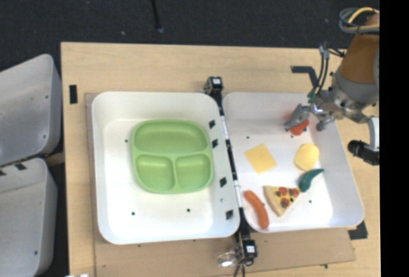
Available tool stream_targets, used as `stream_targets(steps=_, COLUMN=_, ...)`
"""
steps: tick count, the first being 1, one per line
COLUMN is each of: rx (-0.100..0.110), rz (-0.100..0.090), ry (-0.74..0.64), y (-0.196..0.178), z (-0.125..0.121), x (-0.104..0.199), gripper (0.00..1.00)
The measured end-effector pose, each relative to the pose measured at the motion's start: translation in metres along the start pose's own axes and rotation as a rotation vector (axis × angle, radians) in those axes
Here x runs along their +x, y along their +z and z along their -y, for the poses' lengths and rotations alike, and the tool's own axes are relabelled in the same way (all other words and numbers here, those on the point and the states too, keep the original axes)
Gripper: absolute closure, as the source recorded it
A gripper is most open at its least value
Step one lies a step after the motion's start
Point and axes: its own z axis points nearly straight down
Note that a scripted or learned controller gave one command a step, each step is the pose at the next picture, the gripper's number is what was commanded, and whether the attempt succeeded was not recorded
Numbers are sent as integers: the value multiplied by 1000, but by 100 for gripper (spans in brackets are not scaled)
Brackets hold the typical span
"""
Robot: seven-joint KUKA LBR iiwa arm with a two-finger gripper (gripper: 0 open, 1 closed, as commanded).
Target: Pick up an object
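Currently my gripper (305, 117) is hovering at the upper part of the right bin (342, 202), over a small red object (298, 128) lying on the floor there; I cannot tell its opening. I am judging the object light, rigid and smooth, likely a plastic toy, best pinched across its narrow width. It is showing orange-red, partly covered by the tool.
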Motion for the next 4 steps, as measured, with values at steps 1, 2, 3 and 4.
stream_targets(steps=1, rx=0, rz=0, ry=2, y=41, z=1, x=-3, gripper=0)
stream_targets(steps=2, rx=-1, rz=0, ry=3, y=63, z=1, x=-4, gripper=0)
stream_targets(steps=3, rx=-6, rz=2, ry=1, y=51, z=0, x=-5, gripper=100)
stream_targets(steps=4, rx=-8, rz=0, ry=3, y=-8, z=7, x=-10, gripper=100)
